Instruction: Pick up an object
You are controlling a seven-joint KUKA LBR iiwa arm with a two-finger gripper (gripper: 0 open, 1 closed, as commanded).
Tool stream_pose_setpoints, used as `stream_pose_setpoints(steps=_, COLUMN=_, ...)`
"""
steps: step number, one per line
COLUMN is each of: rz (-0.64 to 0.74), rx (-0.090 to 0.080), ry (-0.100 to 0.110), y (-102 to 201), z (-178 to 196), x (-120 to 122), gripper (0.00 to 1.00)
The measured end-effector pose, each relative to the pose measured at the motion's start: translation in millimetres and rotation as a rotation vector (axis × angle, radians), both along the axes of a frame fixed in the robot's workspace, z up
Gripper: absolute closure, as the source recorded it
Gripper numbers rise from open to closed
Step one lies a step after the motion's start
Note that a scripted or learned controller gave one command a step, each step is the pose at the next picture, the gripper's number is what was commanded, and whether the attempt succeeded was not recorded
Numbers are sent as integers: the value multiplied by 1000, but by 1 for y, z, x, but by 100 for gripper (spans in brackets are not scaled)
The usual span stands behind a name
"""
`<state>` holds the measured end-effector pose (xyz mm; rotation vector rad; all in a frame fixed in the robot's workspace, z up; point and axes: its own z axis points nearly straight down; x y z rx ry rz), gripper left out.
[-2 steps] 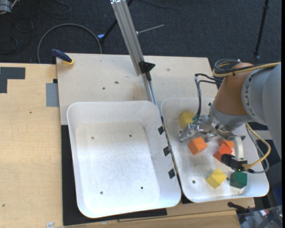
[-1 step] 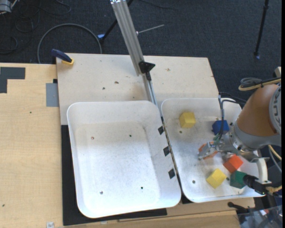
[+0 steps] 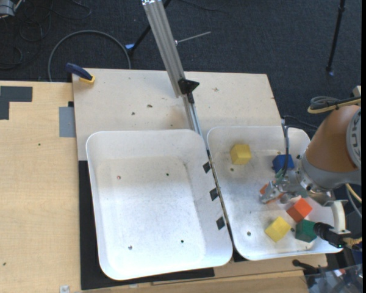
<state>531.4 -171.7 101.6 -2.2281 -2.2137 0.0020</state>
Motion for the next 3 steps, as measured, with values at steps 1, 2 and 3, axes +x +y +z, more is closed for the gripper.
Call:
stream_pose_setpoints(steps=1, rz=12, rx=3, ry=-2, y=53, z=48, x=17, gripper=100)
stream_pose_setpoints(steps=2, rz=9, rx=1, ry=3, y=117, z=88, x=7, gripper=100)
stream_pose_setpoints(steps=3, rz=14, rx=3, ry=2, y=225, z=88, x=23, gripper=100)
